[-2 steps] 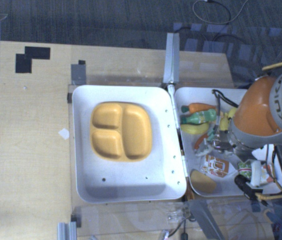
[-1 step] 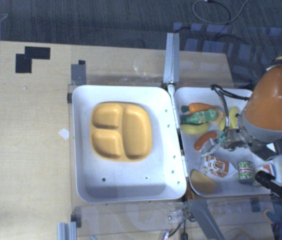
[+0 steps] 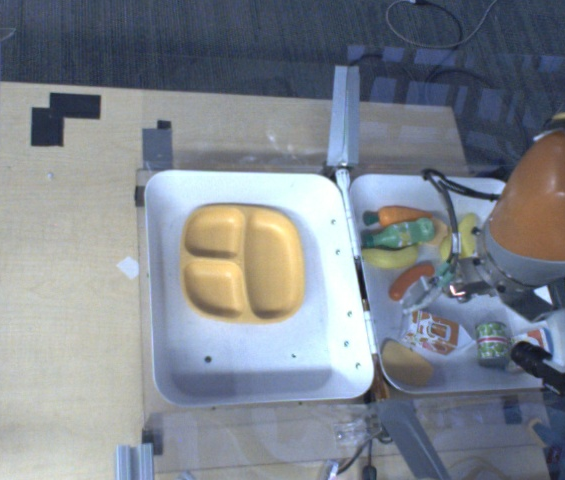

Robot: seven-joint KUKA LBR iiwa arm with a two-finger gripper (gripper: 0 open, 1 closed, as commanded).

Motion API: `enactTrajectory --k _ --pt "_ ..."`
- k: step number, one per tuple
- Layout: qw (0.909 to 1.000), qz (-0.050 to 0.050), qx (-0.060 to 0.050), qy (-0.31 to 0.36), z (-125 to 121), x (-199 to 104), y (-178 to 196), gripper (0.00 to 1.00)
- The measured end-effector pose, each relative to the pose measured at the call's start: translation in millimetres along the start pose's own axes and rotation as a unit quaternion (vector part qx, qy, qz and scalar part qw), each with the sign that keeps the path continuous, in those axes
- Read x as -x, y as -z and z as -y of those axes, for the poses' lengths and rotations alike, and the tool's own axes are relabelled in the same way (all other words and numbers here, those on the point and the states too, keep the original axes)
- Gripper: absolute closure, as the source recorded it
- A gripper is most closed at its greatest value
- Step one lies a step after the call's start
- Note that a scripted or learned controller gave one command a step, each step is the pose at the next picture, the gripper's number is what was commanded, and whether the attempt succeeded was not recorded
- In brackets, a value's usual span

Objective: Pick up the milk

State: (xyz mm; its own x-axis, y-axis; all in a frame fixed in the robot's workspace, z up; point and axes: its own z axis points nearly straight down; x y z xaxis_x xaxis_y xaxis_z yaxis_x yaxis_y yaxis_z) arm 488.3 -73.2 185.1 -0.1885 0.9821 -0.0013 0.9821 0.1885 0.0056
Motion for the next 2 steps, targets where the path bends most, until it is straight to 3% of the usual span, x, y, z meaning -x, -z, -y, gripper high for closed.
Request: enactTrajectory --k 1,2 --pt "1.0000 0.001 0.001 0.002 6 38 -81 0.00" --pt "1.0000 0.000 0.004 0.003 4 37 -69 1.00"
